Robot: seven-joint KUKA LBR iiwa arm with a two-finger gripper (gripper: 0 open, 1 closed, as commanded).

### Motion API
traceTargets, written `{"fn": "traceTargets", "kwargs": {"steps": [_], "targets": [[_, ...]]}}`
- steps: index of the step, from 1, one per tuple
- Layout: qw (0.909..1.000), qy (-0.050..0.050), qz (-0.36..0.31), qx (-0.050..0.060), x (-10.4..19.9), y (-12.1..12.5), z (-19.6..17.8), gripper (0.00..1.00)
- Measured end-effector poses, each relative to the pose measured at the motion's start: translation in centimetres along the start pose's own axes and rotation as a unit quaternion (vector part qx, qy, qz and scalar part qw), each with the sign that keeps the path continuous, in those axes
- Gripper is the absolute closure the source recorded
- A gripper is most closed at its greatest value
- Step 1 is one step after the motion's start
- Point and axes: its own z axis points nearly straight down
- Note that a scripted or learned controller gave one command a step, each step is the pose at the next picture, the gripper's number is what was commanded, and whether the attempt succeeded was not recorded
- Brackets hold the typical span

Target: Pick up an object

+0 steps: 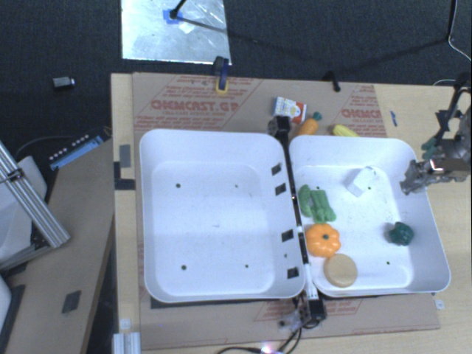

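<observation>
The grey two-finger gripper (424,174) hangs at the right white bin's (431,260) edge, nothing visibly held. Its candidates, a white block (361,181) and dark green lump (401,233), lie nearby; choosing and descending comes next.

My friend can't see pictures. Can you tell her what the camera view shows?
Two white bins sit side by side; the right bin holds an orange pumpkin, a green vegetable, a tan disc, a white block and a dark green piece. The tool hovers at its right edge.
</observation>
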Motion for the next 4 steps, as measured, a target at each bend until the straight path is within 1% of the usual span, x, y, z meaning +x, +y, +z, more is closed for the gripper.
{"fn": "traceTargets", "kwargs": {"steps": [1,2,3,4], "targets": [[1.0000,0.000,0.001,-0.001,-0.9,-0.3,-0.5,1.00],[1.0000,0.000,0.001,0.000,-1.4,-0.3,0.4,1.00],[0.9999,-0.001,-0.002,-0.010,2.9,-0.2,-19.1,1.00],[1.0000,0.000,0.003,0.003,-2.0,-0.4,-11.0,1.00]]}}
